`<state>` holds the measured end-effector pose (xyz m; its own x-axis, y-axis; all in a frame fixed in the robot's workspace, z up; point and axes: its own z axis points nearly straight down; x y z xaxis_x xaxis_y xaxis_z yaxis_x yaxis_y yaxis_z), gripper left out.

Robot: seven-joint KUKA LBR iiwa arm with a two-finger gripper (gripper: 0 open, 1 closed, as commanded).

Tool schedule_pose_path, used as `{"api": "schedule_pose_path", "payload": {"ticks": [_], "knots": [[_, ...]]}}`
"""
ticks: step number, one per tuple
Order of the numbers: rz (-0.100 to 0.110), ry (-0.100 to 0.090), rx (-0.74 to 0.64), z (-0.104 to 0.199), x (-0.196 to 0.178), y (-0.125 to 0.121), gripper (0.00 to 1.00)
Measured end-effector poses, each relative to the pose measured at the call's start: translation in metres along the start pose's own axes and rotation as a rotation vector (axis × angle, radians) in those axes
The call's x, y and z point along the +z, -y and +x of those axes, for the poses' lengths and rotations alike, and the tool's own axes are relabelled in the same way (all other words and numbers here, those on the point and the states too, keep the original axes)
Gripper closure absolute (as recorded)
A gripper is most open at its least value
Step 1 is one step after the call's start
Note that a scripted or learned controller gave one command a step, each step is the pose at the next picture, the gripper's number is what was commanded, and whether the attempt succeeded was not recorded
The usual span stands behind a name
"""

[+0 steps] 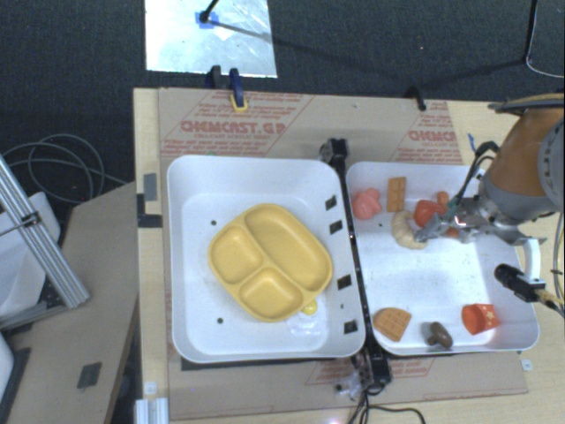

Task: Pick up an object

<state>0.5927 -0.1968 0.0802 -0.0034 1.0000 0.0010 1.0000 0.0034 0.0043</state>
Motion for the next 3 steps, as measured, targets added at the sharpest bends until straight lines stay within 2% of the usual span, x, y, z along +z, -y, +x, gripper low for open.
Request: {"api": "schedule_pose_path", "payload": {"ticks": [1,2,3], "knots": [[-0.006,0.004,-0.003,-0.01,-0.006,-0.067,0.0],[0.005,0.001,0.002,-0.01,-0.004,-0.027,0.0],[0.01,0.0,0.008,-0.011,-0.018,0.081,0.0]]}}
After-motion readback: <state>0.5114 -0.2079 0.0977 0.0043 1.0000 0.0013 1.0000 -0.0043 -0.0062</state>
